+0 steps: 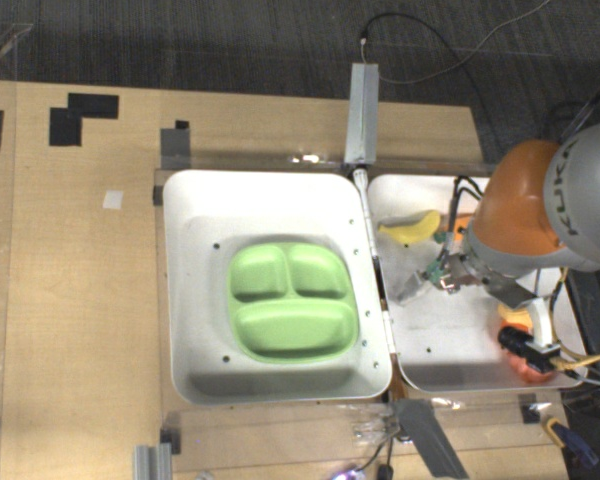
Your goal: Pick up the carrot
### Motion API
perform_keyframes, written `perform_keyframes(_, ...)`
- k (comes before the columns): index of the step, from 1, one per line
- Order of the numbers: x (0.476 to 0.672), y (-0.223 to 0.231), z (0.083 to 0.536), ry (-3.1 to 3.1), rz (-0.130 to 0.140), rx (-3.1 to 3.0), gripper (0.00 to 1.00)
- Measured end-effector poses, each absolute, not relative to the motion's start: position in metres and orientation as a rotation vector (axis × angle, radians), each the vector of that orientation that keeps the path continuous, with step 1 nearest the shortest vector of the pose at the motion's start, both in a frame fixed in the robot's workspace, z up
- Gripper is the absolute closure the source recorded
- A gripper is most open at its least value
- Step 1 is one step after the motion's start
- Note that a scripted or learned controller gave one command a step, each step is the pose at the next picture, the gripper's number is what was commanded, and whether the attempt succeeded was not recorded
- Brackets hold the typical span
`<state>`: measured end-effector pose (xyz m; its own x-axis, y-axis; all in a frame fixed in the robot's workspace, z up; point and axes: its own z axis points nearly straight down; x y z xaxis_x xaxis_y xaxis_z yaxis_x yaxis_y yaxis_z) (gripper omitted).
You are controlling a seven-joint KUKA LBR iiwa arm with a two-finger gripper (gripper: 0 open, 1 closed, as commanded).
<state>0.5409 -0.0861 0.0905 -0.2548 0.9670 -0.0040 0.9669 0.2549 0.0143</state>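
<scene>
Carrot [525,364] well apart from fingers [421,284]

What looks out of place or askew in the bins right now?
Nothing stands out. The green tray lies flat in the left bin; the banana lies in the right bin beside the arm.

two bins sit side by side on the counter [70,298]. a divided plate [292,300] lies in the left bin [195,268]. in the right bin [450,353], a banana [412,230] lies near the back, the pincer [442,273] just before it.
</scene>
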Motion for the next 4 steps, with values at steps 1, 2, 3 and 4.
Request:
perform_keyframes(1,0.572,-0.149,0.209,2.647,0.006,1.676,0.0)
perform_keyframes(2,0.597,-0.186,0.217,2.694,0.005,1.6,0.0)
perform_keyframes(3,0.615,-0.141,0.244,2.562,0.006,1.806,0.0)
perform_keyframes(4,0.655,-0.168,0.276,2.513,0.006,1.872,0.0)
